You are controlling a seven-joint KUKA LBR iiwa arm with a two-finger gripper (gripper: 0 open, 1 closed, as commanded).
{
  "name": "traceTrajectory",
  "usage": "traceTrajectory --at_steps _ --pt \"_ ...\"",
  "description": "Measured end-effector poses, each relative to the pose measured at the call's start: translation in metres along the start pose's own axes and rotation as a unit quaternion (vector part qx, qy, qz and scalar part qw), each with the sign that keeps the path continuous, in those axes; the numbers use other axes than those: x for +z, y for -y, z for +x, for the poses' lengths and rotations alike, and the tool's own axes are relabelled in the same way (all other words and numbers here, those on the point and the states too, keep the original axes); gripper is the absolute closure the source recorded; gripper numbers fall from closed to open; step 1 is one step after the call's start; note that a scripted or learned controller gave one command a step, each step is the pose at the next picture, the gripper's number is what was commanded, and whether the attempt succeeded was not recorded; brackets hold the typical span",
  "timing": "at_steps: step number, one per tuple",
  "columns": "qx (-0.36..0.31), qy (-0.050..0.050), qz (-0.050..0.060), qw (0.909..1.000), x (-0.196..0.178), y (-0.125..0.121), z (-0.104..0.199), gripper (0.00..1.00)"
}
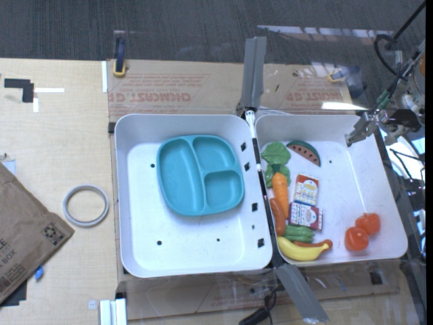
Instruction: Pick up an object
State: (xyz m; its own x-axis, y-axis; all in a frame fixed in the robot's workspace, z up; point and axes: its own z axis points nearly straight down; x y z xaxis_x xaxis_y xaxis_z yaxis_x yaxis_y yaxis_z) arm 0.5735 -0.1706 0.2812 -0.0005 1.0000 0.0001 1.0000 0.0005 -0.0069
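cardboard box (pixel 27 239) cut off at left edge, gripper (pixel 362 127) small and blurred, its state unclear

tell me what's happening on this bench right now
A robot arm's claw hangs over the back right corner of the right bin, holding nothing. Toy food lies in that bin: a banana, a carrot, a watermelon slice, two small cartons, two red tomatoes. A blue divided plate sits in the left bin.
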Motion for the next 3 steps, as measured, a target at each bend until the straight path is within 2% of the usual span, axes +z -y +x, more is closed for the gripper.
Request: traceTrajectory --at_steps 1,2,3 --pt "-0.055 0.000 -0.001 0.9985 0.079 -0.072 0.042 0.00" --pt "-0.099 0.001 -0.002 0.9951 0.054 -0.086 0.014 0.00" --pt "-0.122 0.000 -0.001 0.9925 0.138 -0.076 0.060 0.00"
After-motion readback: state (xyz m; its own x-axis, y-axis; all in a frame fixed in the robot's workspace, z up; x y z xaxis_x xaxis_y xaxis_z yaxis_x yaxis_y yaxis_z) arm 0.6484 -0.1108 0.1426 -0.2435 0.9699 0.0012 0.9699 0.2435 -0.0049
